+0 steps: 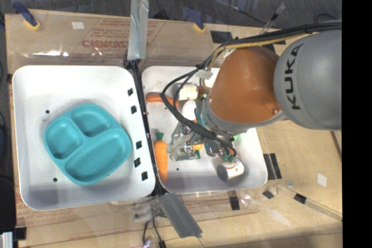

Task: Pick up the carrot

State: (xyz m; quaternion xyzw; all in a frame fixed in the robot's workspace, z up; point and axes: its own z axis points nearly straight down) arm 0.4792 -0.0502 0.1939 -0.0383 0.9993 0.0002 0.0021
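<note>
My arm (pixel 273 87) hangs over the right bin (pixel 253 174); the left bin (pixel 35 183) holds a teal divided plate (pixel 87 142). My jaws (pixel 185 148) sit just beside the carrot (pixel 161 161) at the bin's left wall; their spread I cannot tell.

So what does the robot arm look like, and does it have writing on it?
The arm is fat, round and grey, with the black letters KUKA printed on its side. Just above the wrist sits a big shiny orange band. Black and pale cables run along it and loop down by the silvery metal gripper.
</note>
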